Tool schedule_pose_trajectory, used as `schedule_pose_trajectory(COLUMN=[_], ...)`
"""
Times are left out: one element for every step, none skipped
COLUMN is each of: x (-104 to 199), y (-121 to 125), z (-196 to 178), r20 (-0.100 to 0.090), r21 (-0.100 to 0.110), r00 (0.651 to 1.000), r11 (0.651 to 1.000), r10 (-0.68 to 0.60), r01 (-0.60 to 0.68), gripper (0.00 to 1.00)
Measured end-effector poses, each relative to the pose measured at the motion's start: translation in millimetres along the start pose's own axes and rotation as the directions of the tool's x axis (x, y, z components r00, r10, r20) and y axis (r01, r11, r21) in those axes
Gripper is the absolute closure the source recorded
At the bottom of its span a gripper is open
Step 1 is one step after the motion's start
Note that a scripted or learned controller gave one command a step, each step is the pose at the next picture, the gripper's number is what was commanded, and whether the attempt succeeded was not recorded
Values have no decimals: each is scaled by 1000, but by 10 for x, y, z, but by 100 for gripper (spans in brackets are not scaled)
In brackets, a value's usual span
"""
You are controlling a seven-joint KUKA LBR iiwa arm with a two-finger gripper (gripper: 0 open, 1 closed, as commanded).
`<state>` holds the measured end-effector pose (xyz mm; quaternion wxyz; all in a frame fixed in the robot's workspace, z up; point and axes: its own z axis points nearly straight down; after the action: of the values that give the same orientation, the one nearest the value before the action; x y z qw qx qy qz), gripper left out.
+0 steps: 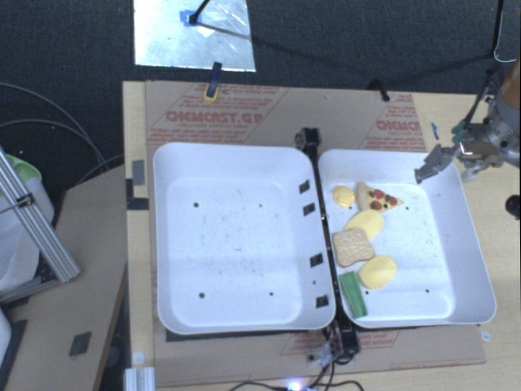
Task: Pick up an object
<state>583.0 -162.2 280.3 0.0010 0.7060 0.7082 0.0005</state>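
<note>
Dark carpet floor around a wooden table (98,210); a brown "Chemcast" sheet (244,112) lies under two shallow white bins set side by side. A shiny foil-like sheet (194,23) lies on the carpet at 12 o'clock.

Left bin (236,235): nothing in it, probably the drop side. Right bin (431,243): all the toy food, bunched against its 9 o'clock wall next to the divider. That probably makes a grasp awkward near the wall.

Count, 6 items:
- 1 pizza slice (383,197)
- 1 small yellow round piece (344,195)
- 2 larger yellow lumps (368,222) and (378,272)
- 1 toast-like cracker (352,248)
- 1 green stick (353,293), at the cluster's 6 o'clock

Claw (429,168) hangs over the right bin's 1 o'clock corner, well apart from the pile, nothing between the fingers. Can't tell if it's wide or narrow; too blurred at this angle.

Judgement: pick not started. Nearest target is the pizza slice, at the claw's 8 o'clock.
</note>
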Motion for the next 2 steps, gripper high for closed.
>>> schedule_pose_trajectory(x=[374,801], y=[-471,259], z=[1562,1896], r20=[-6,-1], r21=[16,-4], r00=[1000,1000], r11=[1000,1000], r10=[1,-7], r01=[-1,7], gripper=[0,0])
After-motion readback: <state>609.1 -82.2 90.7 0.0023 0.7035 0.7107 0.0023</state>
